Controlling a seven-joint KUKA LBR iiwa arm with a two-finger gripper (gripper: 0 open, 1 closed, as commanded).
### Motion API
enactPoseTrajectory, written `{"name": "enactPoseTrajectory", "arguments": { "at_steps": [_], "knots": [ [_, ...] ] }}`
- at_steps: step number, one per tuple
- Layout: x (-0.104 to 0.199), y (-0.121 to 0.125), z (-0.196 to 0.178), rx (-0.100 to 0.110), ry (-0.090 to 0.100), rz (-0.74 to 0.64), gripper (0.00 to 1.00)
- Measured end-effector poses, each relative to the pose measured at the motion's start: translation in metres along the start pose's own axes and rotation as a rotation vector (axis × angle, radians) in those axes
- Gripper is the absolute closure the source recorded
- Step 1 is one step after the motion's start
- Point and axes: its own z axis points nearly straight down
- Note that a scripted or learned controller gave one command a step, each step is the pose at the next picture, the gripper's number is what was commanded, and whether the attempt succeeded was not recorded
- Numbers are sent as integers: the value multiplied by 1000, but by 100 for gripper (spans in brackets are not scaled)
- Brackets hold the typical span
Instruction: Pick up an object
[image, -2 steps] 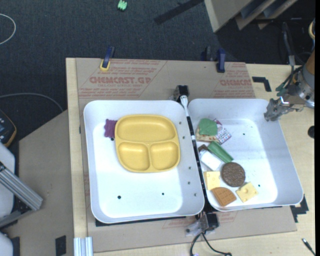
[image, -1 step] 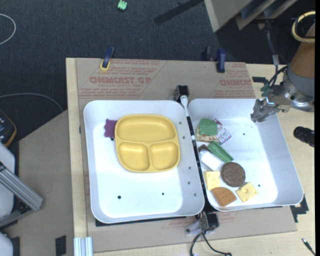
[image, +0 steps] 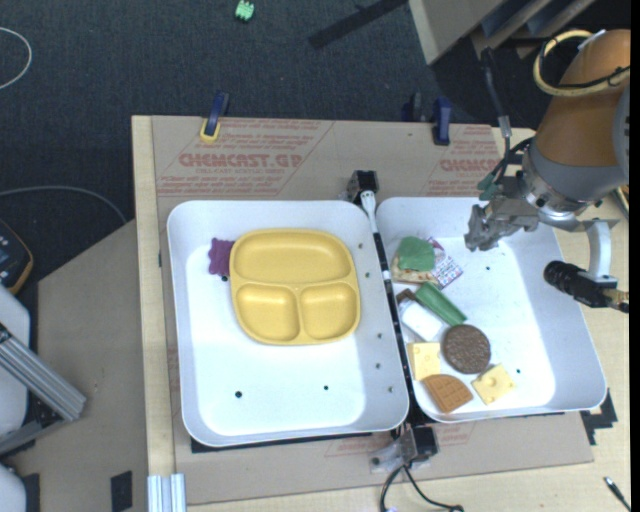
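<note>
Camera view: I see my gripper (image: 481, 236) over the upper part of the right bin (image: 560, 330), above bare white floor (whether its tips stand apart or together I cannot tell). Down and to its left lie the pickable pieces: a green-topped sandwich (image: 414, 256), a green cylinder (image: 441, 303), a brown round cookie (image: 467, 347), and a yellow cheese wedge (image: 493, 384). Farther left, in the left bin (image: 200, 300), sits a yellow divided plate (image: 295, 284) with a purple piece (image: 220, 256) touching its far edge.
</note>
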Motion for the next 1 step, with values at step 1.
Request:
{"name": "enactPoseTrajectory", "arguments": {
  "at_steps": [1],
  "knots": [
    [56,-11,-8,-1,1,-1,100]
  ]
}}
